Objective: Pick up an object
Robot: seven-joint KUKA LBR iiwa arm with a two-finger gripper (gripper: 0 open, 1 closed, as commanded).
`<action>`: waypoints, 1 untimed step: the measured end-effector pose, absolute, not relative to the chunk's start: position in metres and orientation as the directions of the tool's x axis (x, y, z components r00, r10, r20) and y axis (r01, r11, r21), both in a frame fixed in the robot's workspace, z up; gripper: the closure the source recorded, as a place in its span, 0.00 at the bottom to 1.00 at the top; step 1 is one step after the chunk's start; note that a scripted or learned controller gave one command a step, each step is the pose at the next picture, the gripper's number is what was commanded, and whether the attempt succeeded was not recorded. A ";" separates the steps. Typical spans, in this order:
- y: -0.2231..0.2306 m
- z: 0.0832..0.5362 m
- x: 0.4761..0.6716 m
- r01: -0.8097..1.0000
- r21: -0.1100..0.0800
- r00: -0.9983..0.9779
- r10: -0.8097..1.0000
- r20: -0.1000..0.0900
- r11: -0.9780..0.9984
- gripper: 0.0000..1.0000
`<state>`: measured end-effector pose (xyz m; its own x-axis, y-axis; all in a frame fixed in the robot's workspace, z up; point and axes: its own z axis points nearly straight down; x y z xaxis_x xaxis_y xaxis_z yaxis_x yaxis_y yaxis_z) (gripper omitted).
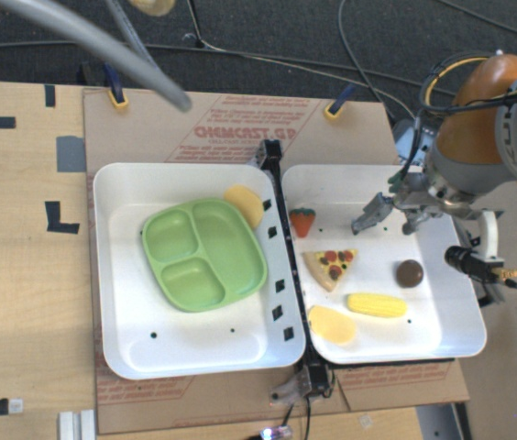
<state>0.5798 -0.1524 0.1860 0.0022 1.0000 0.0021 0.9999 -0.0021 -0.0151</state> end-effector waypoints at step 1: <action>-0.152 0.194 0.583 1.000 -0.002 -0.001 1.000 0.000 0.001 0.00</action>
<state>0.5831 -0.1521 0.1937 -0.0013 1.0000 0.0001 1.0000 0.0013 -0.0018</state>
